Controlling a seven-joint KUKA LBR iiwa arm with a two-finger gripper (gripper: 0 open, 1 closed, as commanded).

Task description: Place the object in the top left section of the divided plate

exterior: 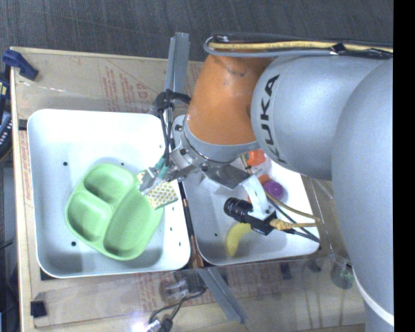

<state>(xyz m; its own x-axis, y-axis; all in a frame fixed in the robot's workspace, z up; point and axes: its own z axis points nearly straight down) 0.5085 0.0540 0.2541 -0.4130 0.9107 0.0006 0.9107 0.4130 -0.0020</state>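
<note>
A light green divided plate (112,211) lies tilted in the left white bin (48,140), with three sections. My gripper (154,183) hangs at the plate's right edge, over the seam between the two bins. A small yellowish patterned object (163,195) sits between its fingers, just off the plate's right rim. The grey arm with its orange band (225,102) covers much of the right bin.
In the right bin (207,244) lie a yellow banana-like piece (236,238), a purple object (272,188) and an orange one (255,159), partly hidden by the arm. Black cables and a connector (247,213) hang from the wrist. Wooden bench edges surround the bins.
</note>
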